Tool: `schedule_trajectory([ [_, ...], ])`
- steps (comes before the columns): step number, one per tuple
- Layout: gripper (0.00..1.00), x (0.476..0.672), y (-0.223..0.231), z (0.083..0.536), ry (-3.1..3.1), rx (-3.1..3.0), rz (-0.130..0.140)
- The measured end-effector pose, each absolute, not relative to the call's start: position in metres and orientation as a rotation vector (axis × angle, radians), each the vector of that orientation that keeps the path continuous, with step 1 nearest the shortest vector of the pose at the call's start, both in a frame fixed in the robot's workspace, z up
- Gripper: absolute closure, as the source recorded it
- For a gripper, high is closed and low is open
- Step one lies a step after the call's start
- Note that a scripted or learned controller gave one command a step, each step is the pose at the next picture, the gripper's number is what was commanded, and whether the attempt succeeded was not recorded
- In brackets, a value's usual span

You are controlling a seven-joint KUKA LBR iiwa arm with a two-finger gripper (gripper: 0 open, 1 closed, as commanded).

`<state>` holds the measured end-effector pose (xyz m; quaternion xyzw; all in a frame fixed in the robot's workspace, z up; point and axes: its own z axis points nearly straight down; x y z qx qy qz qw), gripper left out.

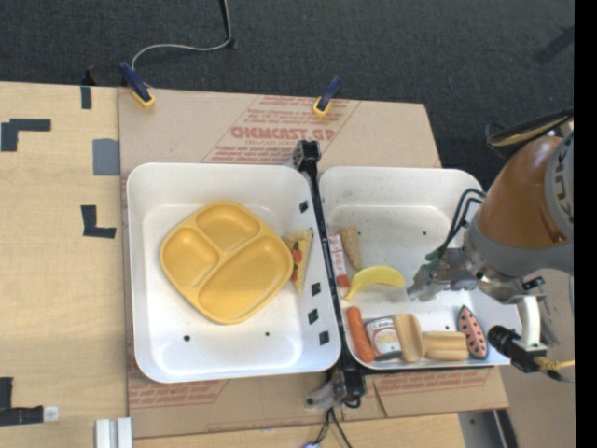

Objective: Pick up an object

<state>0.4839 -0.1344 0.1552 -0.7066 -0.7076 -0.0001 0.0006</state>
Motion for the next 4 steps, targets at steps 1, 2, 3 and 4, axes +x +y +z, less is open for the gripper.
schedule_trajectory([
  [1, 1.0, 0.484, -0.12, 0.142, -2.221, -2.219, 0.001],
  [2, 1.0, 0.483, -0.111, 0.131, -2.22, -2.219, 0.003],
  [3, 1.0, 0.484, -0.116, 0.15, -2.221, -2.221, 0.0],
  [4, 1.0, 0.483, -0.11, 0.13, -2.219, -2.22, 0.003],
])
